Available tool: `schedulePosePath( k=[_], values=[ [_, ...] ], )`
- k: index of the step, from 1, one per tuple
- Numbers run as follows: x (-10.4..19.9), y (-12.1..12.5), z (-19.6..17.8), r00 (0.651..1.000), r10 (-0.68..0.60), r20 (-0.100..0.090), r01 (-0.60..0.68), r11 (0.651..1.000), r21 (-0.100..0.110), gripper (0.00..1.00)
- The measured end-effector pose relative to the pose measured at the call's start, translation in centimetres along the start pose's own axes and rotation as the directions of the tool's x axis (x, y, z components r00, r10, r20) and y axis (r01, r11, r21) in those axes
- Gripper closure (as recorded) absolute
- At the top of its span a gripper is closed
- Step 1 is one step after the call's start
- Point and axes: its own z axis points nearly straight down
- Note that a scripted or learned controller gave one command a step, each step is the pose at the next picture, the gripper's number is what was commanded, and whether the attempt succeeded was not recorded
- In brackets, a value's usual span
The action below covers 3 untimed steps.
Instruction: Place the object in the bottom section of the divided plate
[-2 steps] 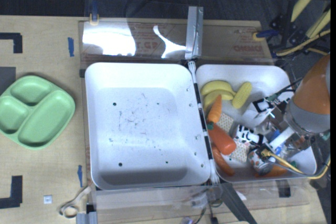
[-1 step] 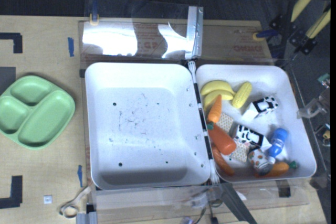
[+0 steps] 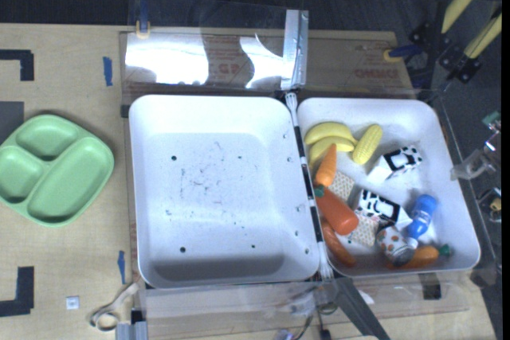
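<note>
A light green divided plate (image 3: 54,170) lies on the wooden bench at the far left, outside the bins. It has two small sections on its upper left and one long section (image 3: 73,177) along its lower right. The right bin (image 3: 446,171) holds several toys: yellow bananas (image 3: 328,136), a corn cob (image 3: 367,143), an orange bottle (image 3: 339,212), two black-and-white blocks (image 3: 403,159), a blue bottle (image 3: 421,216), a small can (image 3: 396,244) and a carrot (image 3: 422,254).
The left bin (image 3: 211,187) stands between the plate and the toys. A clear panel (image 3: 207,52) stands upright behind it. A tan looped item (image 3: 111,313) lies near the bench's front edge. Black and blue tape marks dot the bench at the left.
</note>
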Motion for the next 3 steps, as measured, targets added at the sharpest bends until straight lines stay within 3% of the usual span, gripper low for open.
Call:
schedulePosePath(
  k=[3],
  values=[
    [0.00, 0.00, 0.00, 1.000, 0.000, 0.000, 0.000, 1.000, 0.000, 0.00]
  ],
)
